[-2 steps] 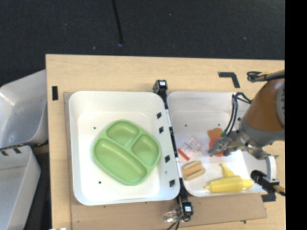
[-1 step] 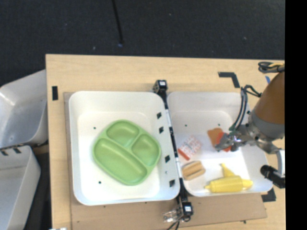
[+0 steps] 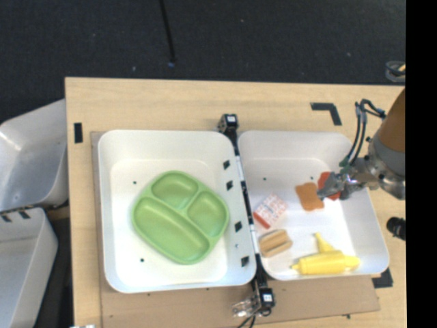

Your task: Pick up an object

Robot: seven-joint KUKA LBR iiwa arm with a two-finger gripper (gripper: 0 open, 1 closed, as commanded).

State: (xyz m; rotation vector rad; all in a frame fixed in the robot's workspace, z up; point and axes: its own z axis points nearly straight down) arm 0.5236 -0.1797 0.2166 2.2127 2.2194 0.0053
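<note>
Figure: overhead slant view of the bench, with the arm (image 3: 389, 142) reaching in from the right edge of the frame. I am watching the gripper (image 3: 334, 185) hanging low over the right bin (image 3: 287, 142), near that bin's upper right quarter. Something red-orange is showing at its tip, but I cannot tell whether that is part of the tool or a thing in it, and I cannot tell whether the tool is spread or pressed together.

The nearest candidate for the pick is the orange-brown flat piece (image 3: 309, 196), lying just beside the gripper tip toward the left and slightly lower in the frame; whether the two are touching I cannot tell. Lower in the same bin, the yellow toy (image 3: 326, 261) is lying along the bottom wall, the tan bun-like piece (image 3: 275, 242) is sitting near the bottom left corner, and the red-and-white packet (image 3: 269, 210) is resting above it, close to the divider. The left bin (image 3: 109, 265) is holding the green sectioned plate (image 3: 180, 216).

To do this step well, I am judging that the tool should be centred over the flat piece before closing, not beside it. Because the piece is lying flat and looks thin, I would be descending until the tips are nearly on the bin floor, closing across its narrower width, then lifting straight up slowly and checking that it is rising with the tool.
</note>
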